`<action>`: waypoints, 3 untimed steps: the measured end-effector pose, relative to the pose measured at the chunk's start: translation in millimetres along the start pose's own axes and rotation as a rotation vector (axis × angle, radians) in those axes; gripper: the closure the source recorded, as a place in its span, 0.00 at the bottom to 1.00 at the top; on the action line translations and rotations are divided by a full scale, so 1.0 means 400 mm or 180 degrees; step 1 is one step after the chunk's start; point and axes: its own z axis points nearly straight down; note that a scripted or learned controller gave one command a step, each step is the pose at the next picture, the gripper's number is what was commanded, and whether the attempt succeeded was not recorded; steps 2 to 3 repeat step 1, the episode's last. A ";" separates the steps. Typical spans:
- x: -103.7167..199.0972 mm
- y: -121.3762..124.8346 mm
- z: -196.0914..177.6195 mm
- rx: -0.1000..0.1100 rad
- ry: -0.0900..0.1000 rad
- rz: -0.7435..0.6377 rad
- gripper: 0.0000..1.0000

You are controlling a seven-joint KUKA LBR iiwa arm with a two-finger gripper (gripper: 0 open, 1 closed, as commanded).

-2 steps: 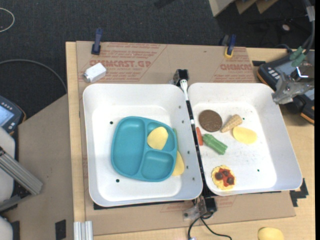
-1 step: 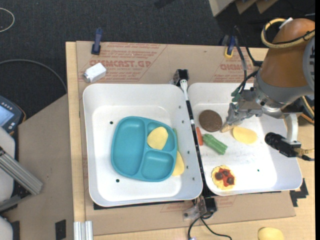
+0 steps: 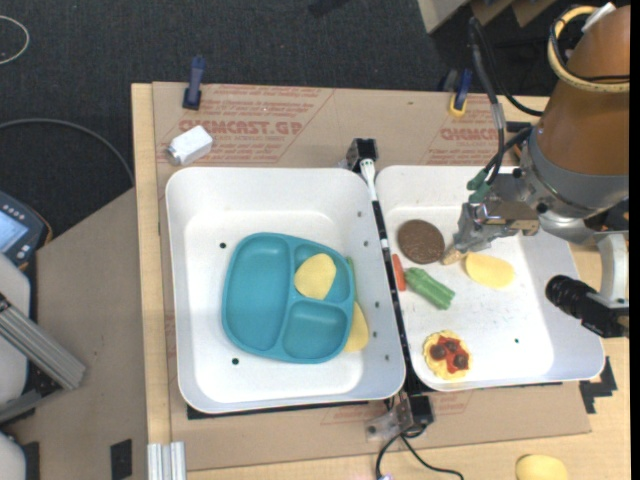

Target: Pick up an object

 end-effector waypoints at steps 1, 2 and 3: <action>0.102 -0.022 -0.170 0.0004 -0.0006 0.0006 1.00; 0.102 -0.022 -0.170 0.0004 -0.0006 0.0006 1.00; 0.102 -0.022 -0.170 0.0004 -0.0006 0.0006 1.00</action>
